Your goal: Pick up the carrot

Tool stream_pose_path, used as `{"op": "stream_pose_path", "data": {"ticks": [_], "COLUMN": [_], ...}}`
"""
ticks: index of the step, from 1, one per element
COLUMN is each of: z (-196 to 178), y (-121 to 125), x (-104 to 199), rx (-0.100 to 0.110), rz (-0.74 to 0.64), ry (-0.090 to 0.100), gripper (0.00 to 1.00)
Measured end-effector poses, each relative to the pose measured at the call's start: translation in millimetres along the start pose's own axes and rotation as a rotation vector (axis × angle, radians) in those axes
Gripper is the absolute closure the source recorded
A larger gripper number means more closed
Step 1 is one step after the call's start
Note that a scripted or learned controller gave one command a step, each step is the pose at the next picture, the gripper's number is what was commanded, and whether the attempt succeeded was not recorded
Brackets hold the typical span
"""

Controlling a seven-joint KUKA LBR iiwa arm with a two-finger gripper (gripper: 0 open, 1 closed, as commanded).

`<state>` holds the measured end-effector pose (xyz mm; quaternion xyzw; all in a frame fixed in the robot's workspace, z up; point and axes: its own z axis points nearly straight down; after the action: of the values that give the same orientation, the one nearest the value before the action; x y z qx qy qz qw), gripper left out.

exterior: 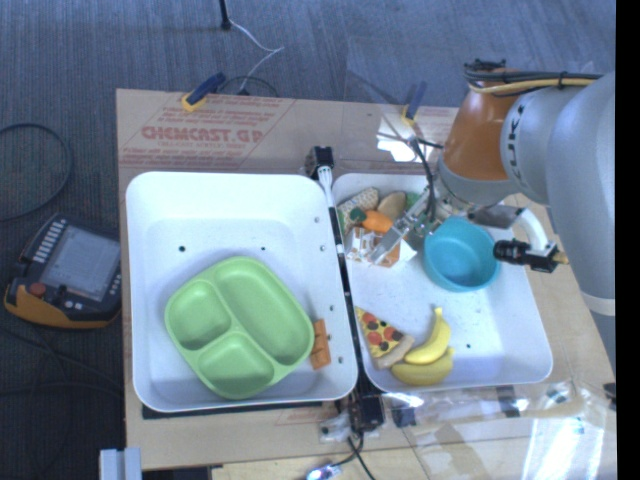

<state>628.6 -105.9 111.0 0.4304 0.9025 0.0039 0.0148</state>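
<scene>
The carrot (376, 221), small and orange with a green end, lies among toy food at the far left corner of the right bin (500, 363). My gripper (386, 244) is down in that bin, just in front of the carrot and right beside it. The grey wrist with its orange band (478, 140) leans in from the right above the blue bowl (460, 253). The gripper's tip is partly lost among the clutter, so contact with the carrot is unclear.
A green divided plate (236, 324) fills much of the left bin (200, 203), with an orange piece (320, 344) at its right edge. A banana (430, 352) and a pizza slice (379, 334) lie at the right bin's front. A beige toy food piece (392, 204) sits behind the carrot.
</scene>
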Motion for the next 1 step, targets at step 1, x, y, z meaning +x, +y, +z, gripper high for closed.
{"op": "stream_pose_path", "data": {"ticks": [1], "z": [0.1], "y": [-1.3], "x": [3.7], "rx": [0.003], "rz": [0.434], "ry": [0.009], "gripper": [0.00]}}
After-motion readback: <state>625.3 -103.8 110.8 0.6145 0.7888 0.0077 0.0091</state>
